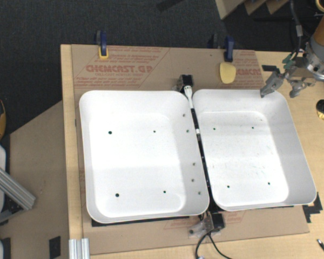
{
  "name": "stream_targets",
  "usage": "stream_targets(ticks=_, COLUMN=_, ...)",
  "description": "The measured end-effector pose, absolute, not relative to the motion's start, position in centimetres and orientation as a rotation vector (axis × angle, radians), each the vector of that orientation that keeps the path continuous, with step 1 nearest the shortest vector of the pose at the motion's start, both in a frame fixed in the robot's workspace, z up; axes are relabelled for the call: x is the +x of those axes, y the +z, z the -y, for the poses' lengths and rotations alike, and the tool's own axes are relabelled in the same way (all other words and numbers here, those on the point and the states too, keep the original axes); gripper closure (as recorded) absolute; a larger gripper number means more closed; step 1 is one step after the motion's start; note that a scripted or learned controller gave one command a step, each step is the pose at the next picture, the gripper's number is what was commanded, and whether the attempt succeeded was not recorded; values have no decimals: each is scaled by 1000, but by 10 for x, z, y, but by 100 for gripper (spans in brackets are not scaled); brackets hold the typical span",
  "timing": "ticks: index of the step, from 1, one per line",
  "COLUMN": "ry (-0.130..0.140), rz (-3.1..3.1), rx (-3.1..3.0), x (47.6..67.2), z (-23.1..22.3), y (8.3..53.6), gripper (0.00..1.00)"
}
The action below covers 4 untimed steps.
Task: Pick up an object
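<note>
My gripper [282,89] hangs over the far right corner of the right bin [248,150], just above its back rim. Its two grey fingers [268,87] are spread apart, open, with nothing between them. A small pale yellow object [227,73] lies on the cardboard behind the right bin, to the left of the gripper and apart from it. The left bin [135,155] shows its white floor with a few small dark dots.
Both bins rest on a brown cardboard sheet [129,66] held by two blue clamps [102,41] at its back edge. A black strip [195,128] runs between the bins. Dark carpet lies beyond the bench, and the arm's wrist [318,47] stands at the far right.
</note>
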<state>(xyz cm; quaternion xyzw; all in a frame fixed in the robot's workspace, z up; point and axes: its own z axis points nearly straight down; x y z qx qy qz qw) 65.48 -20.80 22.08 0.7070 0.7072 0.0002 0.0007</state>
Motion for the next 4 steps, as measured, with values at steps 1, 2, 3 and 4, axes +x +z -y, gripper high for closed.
stream_targets(ticks=1, ry=3, rz=-2219, rx=2216, x=656, z=208, y=232, gripper=100)
stream_targets(ticks=2, ry=5, rz=-2215, rx=2216, x=635, z=220, y=297, gripper=100)
stream_targets(ticks=3, ry=-3, rz=-2234, rx=2220, x=667, z=163, y=214, gripper=100)
stream_targets(ticks=4, ry=16, rz=-2241, rx=2202, x=667, z=-40, y=274, gripper=100)
